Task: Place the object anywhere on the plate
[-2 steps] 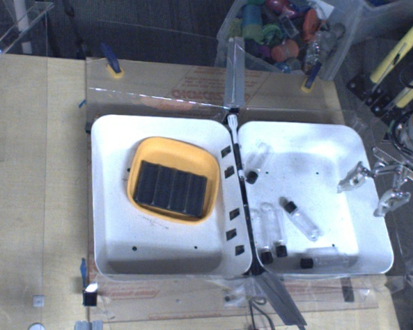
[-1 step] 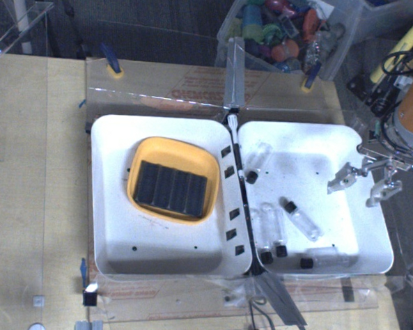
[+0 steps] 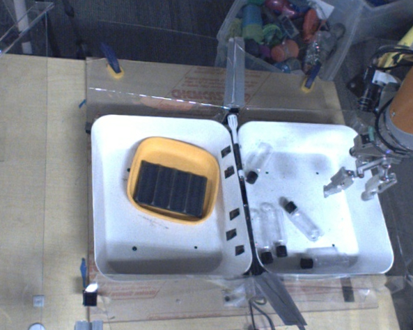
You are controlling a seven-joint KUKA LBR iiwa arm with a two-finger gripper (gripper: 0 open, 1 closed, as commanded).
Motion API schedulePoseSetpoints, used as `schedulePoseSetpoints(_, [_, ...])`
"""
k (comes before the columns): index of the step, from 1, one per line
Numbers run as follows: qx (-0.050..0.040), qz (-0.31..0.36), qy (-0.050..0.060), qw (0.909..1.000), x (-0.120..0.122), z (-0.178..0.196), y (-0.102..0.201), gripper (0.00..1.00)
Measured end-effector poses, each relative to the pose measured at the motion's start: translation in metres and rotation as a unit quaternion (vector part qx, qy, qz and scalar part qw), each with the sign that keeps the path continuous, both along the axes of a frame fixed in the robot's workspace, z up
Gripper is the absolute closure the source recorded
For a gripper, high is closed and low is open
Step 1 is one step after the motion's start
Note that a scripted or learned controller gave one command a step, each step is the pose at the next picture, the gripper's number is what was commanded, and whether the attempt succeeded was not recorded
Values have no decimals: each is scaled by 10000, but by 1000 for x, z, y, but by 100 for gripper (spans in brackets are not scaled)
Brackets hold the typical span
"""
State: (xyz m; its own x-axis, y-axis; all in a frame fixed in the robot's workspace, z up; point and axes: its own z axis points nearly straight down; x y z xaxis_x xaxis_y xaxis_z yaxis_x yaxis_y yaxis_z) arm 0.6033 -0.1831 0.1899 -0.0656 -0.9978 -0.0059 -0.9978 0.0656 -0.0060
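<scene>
Over the right bin, near its right rim, the pincer is being held with its two fingers spread apart and nothing showing between them. Clear small bottles with black caps are lying in that bin: one bottle is resting tilted near the middle, down and to the left of the pincer and apart from it. Another is lying close to the divider at the upper left, two more are lying side by side by the divider lower down, and one is lying along the bottom wall. In the left bin a yellow plate is being occupied by a dark ridged slab. Both bins are being carried by the desk.
</scene>
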Motion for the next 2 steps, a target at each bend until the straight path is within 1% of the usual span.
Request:
schedulePoseSetpoints(1, [-5, 1190, -1, 9929, 0, 7, 8, 0])
schedulePoseSetpoints(2, [-8, 2503, 9, 9682, -5, 5, 12, 0])
